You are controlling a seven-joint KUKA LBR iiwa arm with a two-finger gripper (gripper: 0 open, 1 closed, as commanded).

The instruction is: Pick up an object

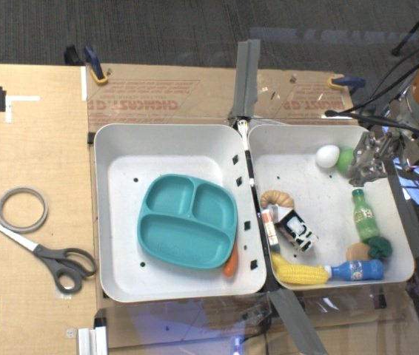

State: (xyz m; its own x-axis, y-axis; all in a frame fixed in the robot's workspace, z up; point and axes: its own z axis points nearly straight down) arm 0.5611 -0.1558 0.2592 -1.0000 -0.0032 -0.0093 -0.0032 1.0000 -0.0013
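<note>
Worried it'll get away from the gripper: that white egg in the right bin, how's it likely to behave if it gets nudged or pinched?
The white egg looks smooth and rounded, so it would probably roll if nudged, and may squirt out of a pinch. It lies near the bin wall, beside a green ball, which might check its rolling.

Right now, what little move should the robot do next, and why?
Probably lower the gripper a bit toward the green ball beside the white egg. It hangs at the right bin's far corner, right by that ball, with nothing seen between its fingers.

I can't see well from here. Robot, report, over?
Metal two-finger gripper low at right bin's far corner. White egg beside it, ungrabbed. Green plastic bottle nearby.
</note>
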